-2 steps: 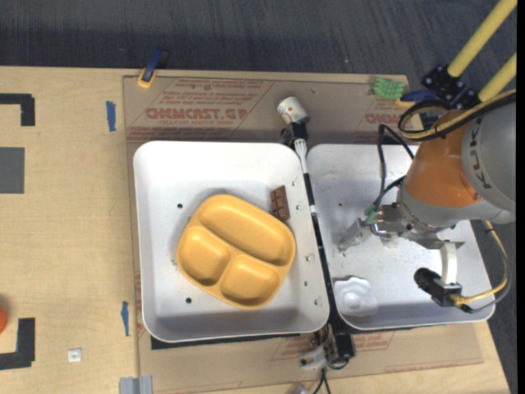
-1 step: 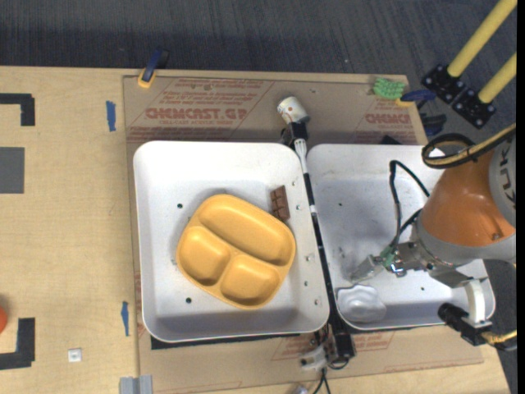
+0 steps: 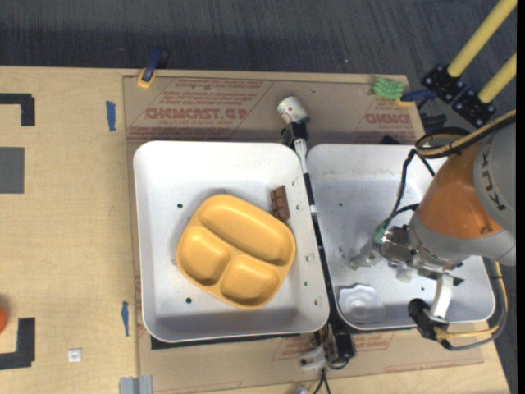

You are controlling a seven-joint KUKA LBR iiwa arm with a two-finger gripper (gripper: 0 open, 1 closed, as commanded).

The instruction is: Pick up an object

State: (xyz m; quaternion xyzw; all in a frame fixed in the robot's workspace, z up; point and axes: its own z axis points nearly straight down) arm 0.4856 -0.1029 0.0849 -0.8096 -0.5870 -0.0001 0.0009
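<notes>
Your end effector hangs in the right bin; its state is unclear. A clear lid, perhaps, lies near the front edge.

The yellow divided plate fills the left bin.

The wooden bench carries a brown cardboard sheet. On it sit two white bins: the right bin under the gripper, the left bin beside it.

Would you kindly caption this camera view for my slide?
KUKA arm reaching over the right bin near a clear cup; yellow divided tray in the left bin.
</notes>
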